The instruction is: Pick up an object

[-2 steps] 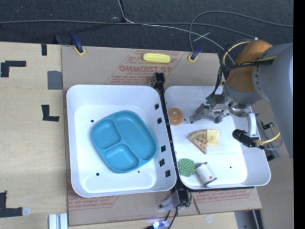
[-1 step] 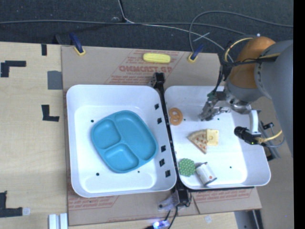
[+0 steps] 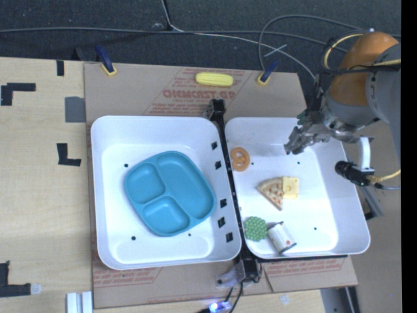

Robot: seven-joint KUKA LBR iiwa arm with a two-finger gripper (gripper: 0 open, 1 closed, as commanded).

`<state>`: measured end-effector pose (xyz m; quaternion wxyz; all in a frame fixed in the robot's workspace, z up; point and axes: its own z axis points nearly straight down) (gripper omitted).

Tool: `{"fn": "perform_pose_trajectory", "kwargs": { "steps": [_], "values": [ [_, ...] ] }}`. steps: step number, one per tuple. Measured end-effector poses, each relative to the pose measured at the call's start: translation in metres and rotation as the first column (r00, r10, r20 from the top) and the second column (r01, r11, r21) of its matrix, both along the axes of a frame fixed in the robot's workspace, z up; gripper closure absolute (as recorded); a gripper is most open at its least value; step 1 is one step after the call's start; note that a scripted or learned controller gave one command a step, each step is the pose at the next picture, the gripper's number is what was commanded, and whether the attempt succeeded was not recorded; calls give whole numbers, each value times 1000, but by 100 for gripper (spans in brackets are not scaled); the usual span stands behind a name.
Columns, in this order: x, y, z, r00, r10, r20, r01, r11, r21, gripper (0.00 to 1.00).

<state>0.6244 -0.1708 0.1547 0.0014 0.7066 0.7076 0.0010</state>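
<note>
In the right bin [image 3: 339, 237] lie a pretzel [image 3: 240, 158] by the left wall, a pizza slice [image 3: 272, 192] with a yellow cheese wedge [image 3: 290, 187] against it, a green round piece [image 3: 255, 227] and a small can [image 3: 281, 237] on its side. My gripper [image 3: 294, 145] hangs over the bin's upper right part, above and to the right of the pizza slice, with nothing visible between its fingers.
The left bin [image 3: 111, 240] holds a blue divided plate [image 3: 169, 192]. A yellow banana-like toy [image 3: 214, 79] lies on the cardboard behind the bins. Cables loop above the right bin near the arm [image 3: 355, 83].
</note>
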Motion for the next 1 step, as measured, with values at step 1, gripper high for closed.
{"fn": "perform_pose_trajectory", "kwargs": {
  "steps": [1],
  "values": [
    [9,1,46,1000,1,0,-1,1000,1,100]
  ]
}}
